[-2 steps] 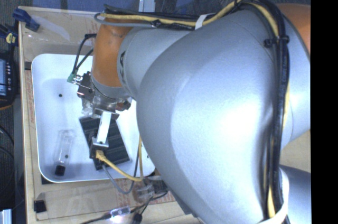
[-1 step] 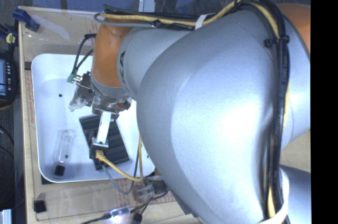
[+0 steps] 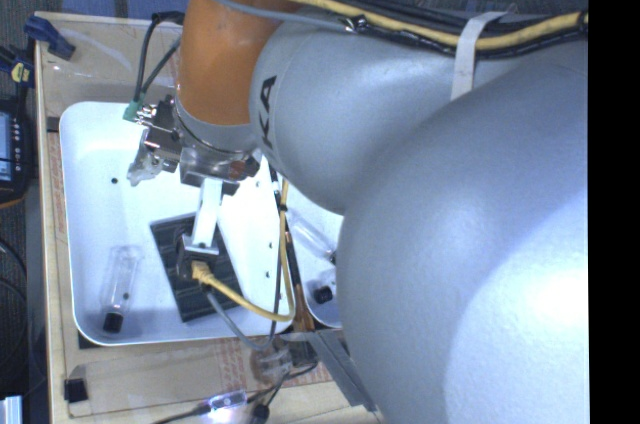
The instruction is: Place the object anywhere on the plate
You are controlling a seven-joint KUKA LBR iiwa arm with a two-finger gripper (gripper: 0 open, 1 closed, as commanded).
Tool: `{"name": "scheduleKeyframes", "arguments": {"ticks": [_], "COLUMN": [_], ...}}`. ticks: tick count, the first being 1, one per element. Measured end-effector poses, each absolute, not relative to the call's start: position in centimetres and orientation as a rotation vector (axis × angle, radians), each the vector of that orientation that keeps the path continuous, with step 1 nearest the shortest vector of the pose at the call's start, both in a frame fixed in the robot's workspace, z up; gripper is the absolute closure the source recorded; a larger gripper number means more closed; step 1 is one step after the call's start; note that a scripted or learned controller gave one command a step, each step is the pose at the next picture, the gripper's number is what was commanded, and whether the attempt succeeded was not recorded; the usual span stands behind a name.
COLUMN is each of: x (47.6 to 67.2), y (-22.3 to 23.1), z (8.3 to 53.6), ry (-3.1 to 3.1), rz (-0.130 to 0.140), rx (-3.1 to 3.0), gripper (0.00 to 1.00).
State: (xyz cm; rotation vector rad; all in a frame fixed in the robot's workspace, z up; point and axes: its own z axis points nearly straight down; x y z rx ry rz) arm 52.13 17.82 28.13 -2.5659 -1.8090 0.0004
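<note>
One clear cylindrical tube (image 3: pixel 118 284), black-capped, in smooth white bin (image 3: pixel 80 212)

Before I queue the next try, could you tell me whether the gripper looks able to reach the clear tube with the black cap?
Probably yes: the clear tube lies uncovered in the left bin, and the gripper hangs over that same bin, nothing between them.

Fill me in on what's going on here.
The arm is reaching over the left bin, with its claw down near the bin's floor. A clear tube with a black cap lies in the bin's lower-left corner as the camera sees it. It lies apart from the claw, so it is not yet picked up.
</note>
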Motion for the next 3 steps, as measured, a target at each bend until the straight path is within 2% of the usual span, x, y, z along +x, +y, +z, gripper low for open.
{"name": "scheduleKeyframes", "arguments": {"ticks": [1,2,3], "x": [47.4,49.7,53.7], "y": [20.0,14.2,15.4], "z": [13.4,11.1,9.1], "ry": [-1.512,-0.927,-0.868], "rz": [0.014,0.009,0.010], "rx": [-2.751,-3.000,-3.015], "gripper": [0.00,0.00,0.00]}}
